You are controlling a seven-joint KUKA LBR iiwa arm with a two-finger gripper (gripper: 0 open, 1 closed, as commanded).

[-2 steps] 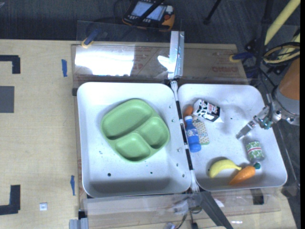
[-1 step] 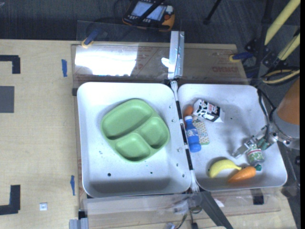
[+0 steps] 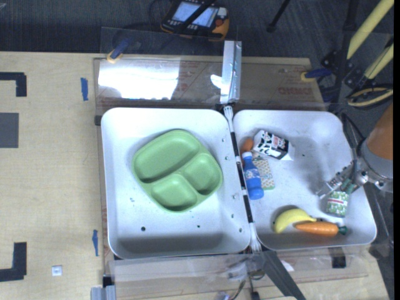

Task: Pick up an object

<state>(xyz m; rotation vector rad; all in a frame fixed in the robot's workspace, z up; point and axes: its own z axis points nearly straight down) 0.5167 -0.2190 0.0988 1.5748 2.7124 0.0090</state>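
Observation:
My gripper [image 3: 336, 184] reaches in from the right and hangs low over the right side of the right bin [image 3: 312, 122]. Just below it lies a small green and white box [image 3: 337, 204], close to or touching the gripper's tip. A yellow banana [image 3: 291, 218] and an orange carrot [image 3: 317, 228] lie at the bin's front. Near the bin's left wall are a blue bottle [image 3: 252, 177], a patterned packet [image 3: 265, 174], a black and white carton [image 3: 271, 144] and a small orange item [image 3: 247, 145].
The left bin [image 3: 119, 167] holds a green divided plate [image 3: 177, 169]. A metal divider [image 3: 240, 167] runs between the bins. The arm's orange band [image 3: 382, 141] sits at the right edge. A clear panel [image 3: 156, 80] stands behind the bins.

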